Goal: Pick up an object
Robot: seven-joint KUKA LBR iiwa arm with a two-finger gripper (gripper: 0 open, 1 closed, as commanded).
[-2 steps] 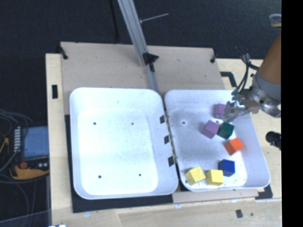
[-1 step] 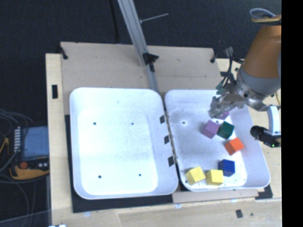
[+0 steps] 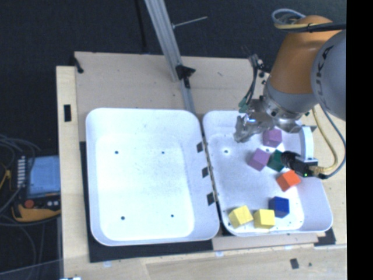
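Note:
My gripper (image 3: 245, 130) hangs over the far left part of the right bin (image 3: 233, 174), beneath the orange band of the arm. Just to its right lies a purple block (image 3: 271, 137). A second purple block (image 3: 259, 158) sits a little nearer the camera, with a dark green block (image 3: 275, 160) touching it on the right. An orange block (image 3: 288, 179) and a blue block (image 3: 280, 206) lie further toward the front right. Two yellow blocks (image 3: 240, 216) (image 3: 264, 217) rest side by side at the bin's front edge. I see no block between the fingers.
The left bin (image 3: 145, 174) stands beside the right one, separated by a narrow divider with black clips. A slanted metal rail (image 3: 166, 39) rises behind the bins. Cables and a blue box (image 3: 44, 177) lie off the bench at left.

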